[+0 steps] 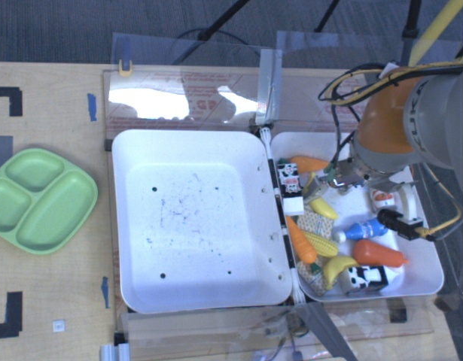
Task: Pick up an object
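Observation:
The right bin (pixel 427 280) holds a pile of toy food. An orange carrot (pixel 311 162) lies at its far left, next to a black-and-white carton (pixel 289 177). Nearer the front are a yellow piece (pixel 322 208), a corn cob (pixel 322 241), a second carrot (pixel 300 241), a blue bottle (pixel 363 230), an orange-red piece (pixel 379 254), a banana (pixel 335 268) and a cow-patterned block (pixel 367 277). My gripper (pixel 334 180) is low in the far part of this bin, just right of the far carrot and above the yellow piece. Nothing shows as held.
The left bin (pixel 133 156) has a bare white floor with faint scribbles. A green divided plate (pixel 40 199) sits on the bench at far left. Cables (pixel 351 85) loop over the arm's orange band (pixel 385 126). A clear wall (pixel 186 96) stands behind the bins.

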`<action>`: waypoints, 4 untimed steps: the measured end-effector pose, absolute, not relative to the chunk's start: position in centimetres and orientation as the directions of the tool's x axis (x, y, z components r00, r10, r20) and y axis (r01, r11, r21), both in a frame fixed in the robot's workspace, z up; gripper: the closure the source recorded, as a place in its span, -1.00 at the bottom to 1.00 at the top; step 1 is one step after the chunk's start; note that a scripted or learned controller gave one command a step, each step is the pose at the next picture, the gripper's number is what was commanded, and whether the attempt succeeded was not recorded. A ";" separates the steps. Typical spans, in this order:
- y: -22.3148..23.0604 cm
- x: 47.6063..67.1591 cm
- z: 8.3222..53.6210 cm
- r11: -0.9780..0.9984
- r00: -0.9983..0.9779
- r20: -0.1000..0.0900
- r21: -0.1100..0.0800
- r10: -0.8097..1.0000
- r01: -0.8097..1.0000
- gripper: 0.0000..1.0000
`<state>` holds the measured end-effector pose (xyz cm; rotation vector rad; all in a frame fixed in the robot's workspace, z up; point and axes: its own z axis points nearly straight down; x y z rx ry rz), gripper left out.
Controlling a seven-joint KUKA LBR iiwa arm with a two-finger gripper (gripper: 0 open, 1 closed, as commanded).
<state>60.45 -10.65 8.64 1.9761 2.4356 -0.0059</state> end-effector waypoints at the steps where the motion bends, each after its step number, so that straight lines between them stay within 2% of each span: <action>1: -10.5 60.6 9.4 0.206 -0.206 -0.004 0.002 0.979 0.979 1.00; 2: -7.1 66.8 18.6 0.267 -0.267 -0.002 0.003 0.964 0.964 1.00; 3: -7.1 66.7 18.5 0.266 -0.266 -0.001 0.001 0.964 0.964 -1.00; 4: -5.5 60.2 18.5 0.333 -0.333 0.001 0.000 0.943 0.943 -1.00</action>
